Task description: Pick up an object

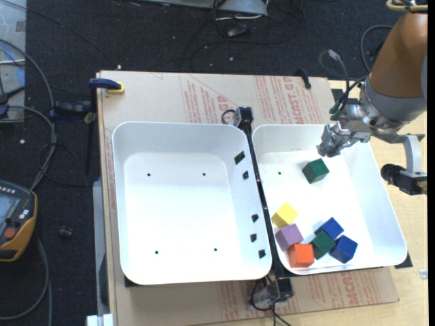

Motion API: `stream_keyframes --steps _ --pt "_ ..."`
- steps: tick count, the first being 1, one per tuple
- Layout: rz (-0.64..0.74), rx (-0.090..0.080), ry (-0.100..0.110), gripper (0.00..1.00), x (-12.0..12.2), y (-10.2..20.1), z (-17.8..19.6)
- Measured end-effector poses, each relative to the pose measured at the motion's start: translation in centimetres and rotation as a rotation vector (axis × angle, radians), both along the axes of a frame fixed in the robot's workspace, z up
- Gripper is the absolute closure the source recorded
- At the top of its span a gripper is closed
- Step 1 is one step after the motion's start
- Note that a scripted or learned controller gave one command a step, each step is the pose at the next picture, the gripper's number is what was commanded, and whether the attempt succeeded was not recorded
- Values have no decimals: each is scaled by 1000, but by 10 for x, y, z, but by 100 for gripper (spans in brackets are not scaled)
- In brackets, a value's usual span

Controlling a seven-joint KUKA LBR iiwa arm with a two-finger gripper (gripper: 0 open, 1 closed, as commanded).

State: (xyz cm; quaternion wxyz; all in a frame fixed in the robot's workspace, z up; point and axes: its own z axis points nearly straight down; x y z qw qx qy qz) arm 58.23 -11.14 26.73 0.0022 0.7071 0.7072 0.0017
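gripper (331, 145): you see it at the far end of the right bin (380, 209), hanging off the grey-and-orange arm (401, 66) that comes in from the right.
fingers: too small and blurred, you cannot tell whether they are spread or closed; nothing visible between them.
nearest target: green cube (316, 171), just beside the fingers, on the camera side and slightly left. Apart from them, not touching as far as you can see.
cube pose: sits flat on the bin floor, turned a bit off the bin walls; no long axis to speak of, so approach angle matters little.
key relation: the cube lies toward the camera and down from the fingers; your move is likely a short shift that way, then a descent.
other cubes: yellow cube (285, 214), purple cube (289, 235), orange cube (301, 255), second green cube (323, 241), two blue cubes (332, 228) (344, 248), clustered well away from the fingers at the near end of the same bin.
cluster note: these sit touching or nearly so, a harder pick, I'd judge.
left bin (136, 141): well left of the fingers, past the divider.
task status: nothing lifted yet, judging by the layout.
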Motion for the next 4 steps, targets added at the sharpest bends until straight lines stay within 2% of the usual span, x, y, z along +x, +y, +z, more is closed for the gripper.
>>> stream_keyframes --steps 4 --pt "4 1 7 100 -44 197 -4"
